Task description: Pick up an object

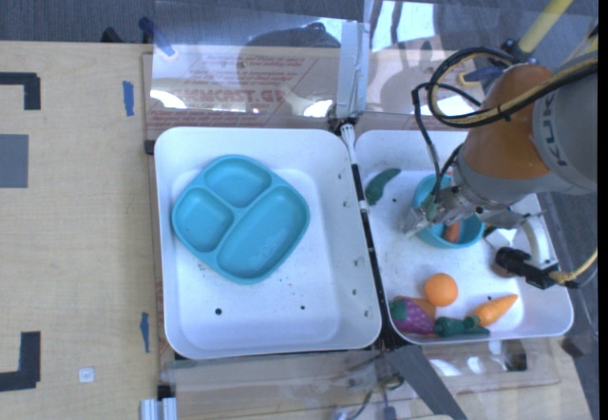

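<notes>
My gripper hangs low in the right bin, over the left side of a small blue bowl that has something orange inside it. The wrist hides most of the bowl. A dark green curved piece lies just left of the gripper. Near the bin's front lie an orange ball, a carrot, a purple bunch of grapes and a small green piece.
The left bin holds a blue divided plate. The ridge where the two bins meet runs just left of the gripper. A black cable loops above the wrist. Clear plastic walls stand behind the bins.
</notes>
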`<state>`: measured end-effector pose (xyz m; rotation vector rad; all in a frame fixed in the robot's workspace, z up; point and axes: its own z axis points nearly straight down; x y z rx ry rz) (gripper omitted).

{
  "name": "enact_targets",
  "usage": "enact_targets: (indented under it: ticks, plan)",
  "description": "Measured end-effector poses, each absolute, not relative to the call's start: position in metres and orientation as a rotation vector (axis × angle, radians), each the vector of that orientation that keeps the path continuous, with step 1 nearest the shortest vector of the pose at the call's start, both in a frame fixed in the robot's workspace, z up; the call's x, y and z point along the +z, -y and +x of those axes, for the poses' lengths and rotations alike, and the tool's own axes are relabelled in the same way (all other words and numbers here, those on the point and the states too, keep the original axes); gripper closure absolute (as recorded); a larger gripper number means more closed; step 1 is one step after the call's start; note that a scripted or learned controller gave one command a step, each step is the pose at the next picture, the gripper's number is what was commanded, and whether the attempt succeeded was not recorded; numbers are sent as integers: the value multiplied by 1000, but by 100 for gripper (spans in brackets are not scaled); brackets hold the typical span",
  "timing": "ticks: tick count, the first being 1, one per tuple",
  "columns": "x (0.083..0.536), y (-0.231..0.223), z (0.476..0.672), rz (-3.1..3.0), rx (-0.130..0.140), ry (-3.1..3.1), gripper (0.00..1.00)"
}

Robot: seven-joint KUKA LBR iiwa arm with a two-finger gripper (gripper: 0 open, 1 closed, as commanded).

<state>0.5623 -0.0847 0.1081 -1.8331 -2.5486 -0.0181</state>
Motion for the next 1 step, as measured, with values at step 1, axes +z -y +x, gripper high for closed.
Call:
enact_targets:
  ticks: [1]
  plan:
    - [203, 4, 593, -2044, -11, 2390, 100]
